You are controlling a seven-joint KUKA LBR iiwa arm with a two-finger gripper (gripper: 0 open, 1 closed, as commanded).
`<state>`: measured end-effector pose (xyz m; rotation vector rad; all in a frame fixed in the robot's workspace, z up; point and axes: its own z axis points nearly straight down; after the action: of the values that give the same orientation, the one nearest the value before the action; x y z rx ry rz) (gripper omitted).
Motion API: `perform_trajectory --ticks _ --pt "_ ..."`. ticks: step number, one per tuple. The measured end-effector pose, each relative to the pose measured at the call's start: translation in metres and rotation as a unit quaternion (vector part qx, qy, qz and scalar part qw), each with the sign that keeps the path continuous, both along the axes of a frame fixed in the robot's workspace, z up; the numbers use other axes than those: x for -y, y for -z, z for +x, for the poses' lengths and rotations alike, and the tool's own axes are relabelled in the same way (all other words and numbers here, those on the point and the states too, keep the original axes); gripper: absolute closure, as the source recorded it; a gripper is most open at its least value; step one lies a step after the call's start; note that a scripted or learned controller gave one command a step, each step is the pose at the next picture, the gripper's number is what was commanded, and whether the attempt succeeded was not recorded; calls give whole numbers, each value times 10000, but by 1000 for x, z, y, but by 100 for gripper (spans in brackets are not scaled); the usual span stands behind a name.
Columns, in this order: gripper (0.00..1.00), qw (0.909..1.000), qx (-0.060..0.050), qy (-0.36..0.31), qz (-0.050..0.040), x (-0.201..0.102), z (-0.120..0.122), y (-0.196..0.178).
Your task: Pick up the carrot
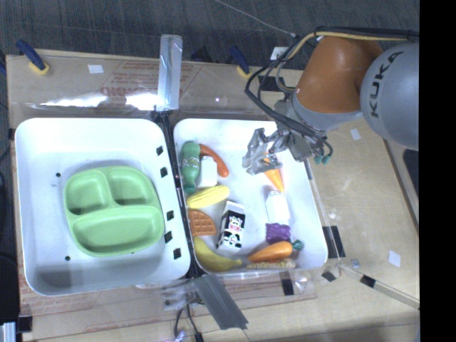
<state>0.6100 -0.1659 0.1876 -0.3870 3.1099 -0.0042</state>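
The orange plastic carrot with a green top (273, 251) lies at the right white bin's (313, 191) front wall, beside a yellow banana (214, 258). The grey metal hand (265, 155) hovers above a small orange cone (275, 177), farther back; whether it is open, I cannot tell. Probably it must come forward.

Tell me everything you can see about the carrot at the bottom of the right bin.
The carrot is a glossy orange toy, plastic by its look, with a small green top at its right end. It lies on its side, roughly level, along the near wall of the right bin. Its tapered end points left toward the banana. A purple item sits just above, apparently touching it. The gripper hangs farther up, apart from it.
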Motion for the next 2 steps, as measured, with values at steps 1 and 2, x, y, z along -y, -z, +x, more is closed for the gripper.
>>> perform_trajectory --ticks 1,2 --pt "100 9733 -49 -2295 5 44 -17 48" --pt "0 9733 -41 -2296 3 44 -17 47"
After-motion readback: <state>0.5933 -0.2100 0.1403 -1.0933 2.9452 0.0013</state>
